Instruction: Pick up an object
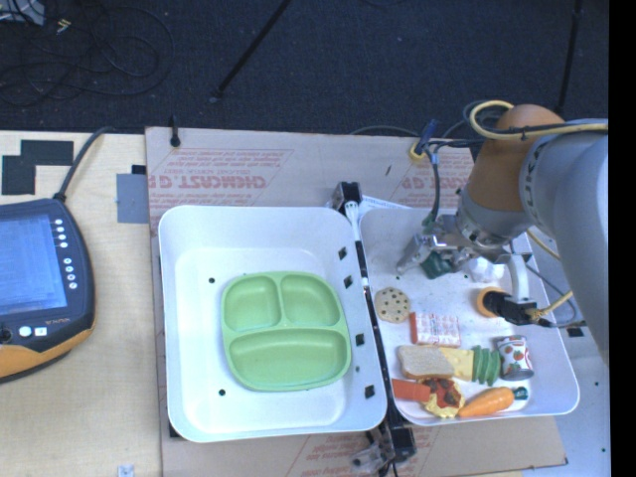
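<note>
My gripper [425, 256] hangs low over the far part of the right bin [393, 229], reaching in from the right. A small dark green object [435, 264] lies right at its tip; whether it is held is unclear. Nearer the front of this bin lie a chocolate-chip cookie [394, 304], a red and white packet [435, 327], a sandwich [426, 362], a green vegetable [485, 366], a carrot [487, 401], a small printed can [513, 356] and an orange round piece [486, 301].
The left bin [199, 266] holds a green divided plate [286, 328]. A black divider with clips [360, 296] runs between the bins. A tablet controller [40, 266] lies on the bench at far left.
</note>
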Robot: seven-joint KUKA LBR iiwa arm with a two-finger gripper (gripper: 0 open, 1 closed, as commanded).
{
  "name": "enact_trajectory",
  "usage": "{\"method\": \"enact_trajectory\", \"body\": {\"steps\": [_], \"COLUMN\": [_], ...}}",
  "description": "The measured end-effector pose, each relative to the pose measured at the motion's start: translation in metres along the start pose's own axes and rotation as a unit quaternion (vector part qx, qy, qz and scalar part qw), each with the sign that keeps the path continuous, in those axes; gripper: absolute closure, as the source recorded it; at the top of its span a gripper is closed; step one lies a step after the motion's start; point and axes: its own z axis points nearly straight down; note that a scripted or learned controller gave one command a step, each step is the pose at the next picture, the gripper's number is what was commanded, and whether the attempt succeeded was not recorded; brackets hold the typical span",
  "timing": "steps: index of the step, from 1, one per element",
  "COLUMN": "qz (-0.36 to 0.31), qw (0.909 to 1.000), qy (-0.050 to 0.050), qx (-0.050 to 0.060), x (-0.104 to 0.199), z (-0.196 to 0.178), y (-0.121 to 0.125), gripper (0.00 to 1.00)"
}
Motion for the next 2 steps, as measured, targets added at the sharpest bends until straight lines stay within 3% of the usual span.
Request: {"method": "enact_trajectory", "body": {"steps": [1, 2], "qz": [0.001, -0.001], "qw": [1.0, 1.0], "qy": [0.001, 0.001], "qx": [0.0, -0.002], "x": [-0.001, 0.069], "z": [-0.015, -0.109], "y": [0.001, -0.021], "gripper": [1.0, 1.0]}}
